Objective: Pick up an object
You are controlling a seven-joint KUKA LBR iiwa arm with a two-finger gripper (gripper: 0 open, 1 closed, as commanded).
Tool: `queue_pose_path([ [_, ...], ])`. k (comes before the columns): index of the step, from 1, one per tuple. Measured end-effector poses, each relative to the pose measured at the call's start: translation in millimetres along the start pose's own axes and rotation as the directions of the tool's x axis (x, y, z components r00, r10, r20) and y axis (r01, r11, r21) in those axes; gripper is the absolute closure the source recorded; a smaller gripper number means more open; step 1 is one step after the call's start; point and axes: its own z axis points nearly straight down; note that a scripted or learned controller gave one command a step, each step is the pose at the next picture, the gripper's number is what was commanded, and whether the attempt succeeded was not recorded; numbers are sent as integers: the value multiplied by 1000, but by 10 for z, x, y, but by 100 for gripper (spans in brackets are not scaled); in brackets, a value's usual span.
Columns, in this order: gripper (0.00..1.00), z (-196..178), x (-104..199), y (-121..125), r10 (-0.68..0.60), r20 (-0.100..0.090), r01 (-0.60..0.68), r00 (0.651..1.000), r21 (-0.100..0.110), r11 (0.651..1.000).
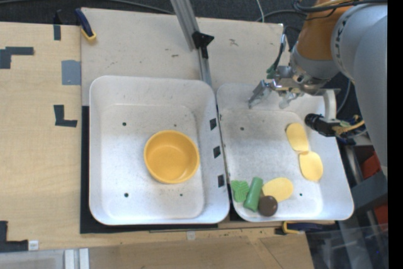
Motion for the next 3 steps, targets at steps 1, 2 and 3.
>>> queue_pose_path([
  [1, 100, -132, 5, 12, -2, 0, 2, 1000, -4, 1000],
  [2, 100, -713, 21, -70, 1, 0, -1, 1000, -11, 1000],
  [3, 100, -772, 25, -68, 1, -1, -1, 1000, -6, 1000],
])
